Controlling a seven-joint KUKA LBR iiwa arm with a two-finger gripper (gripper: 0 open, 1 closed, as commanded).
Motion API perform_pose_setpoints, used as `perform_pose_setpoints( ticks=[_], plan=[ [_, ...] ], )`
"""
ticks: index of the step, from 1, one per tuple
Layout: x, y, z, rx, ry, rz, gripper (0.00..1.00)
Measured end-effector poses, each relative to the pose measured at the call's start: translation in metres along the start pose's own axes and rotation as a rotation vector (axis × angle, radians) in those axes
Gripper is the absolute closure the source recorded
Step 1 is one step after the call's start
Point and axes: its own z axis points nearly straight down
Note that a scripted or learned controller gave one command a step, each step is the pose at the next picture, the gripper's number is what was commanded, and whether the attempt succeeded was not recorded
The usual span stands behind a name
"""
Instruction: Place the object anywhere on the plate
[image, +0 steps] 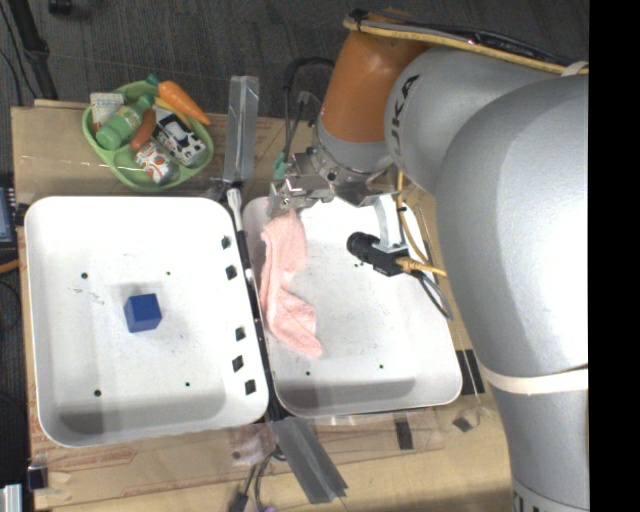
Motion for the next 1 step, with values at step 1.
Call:
perform_pose_setpoints(
  ticks=[1],
  plan=[
    [0.0017, 0.0002, -0.0109, -0.001, -0.001, -0.008, 1.0]
  ],
)
